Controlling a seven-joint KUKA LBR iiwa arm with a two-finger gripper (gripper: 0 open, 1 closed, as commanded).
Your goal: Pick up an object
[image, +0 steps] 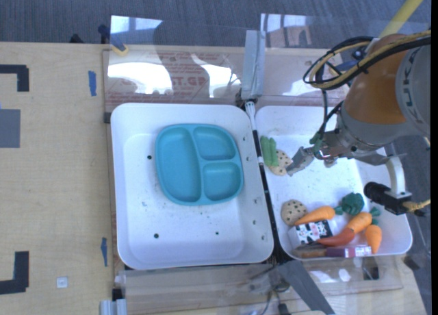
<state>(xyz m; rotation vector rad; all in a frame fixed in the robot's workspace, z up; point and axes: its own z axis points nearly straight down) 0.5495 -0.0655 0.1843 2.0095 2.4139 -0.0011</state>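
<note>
Camera view: two white bins side by side. Left bin (130, 190) has a blue divided plate (199, 164) sitting near its centre, slightly toward 12 o'clock.

Right bin (321, 183) holds the clutter. At its 9 o'clock edge: a green pickle-like piece (268, 149) with a tan cookie (279, 161) touching it on the 4 o'clock side. Toward 6 o'clock: a second chocolate-chip cookie (293, 210), an orange carrot (315, 215) just beside it, a small black-and-white box (313, 232), a red chili (337, 240) lying against the box, a green broccoli piece (352, 203), and two more carrots (365, 228) at 4 o'clock from the pile.

Arm enters from 3 o'clock, orange band visible above the wrist. Gripper (299, 160) hangs low over the right bin, tip just beside the tan cookie at that cookie's 3 o'clock. Nothing visibly between the fingers. Can't tell whether they're spread or pressed together; the tip is too small and blurred.
</note>
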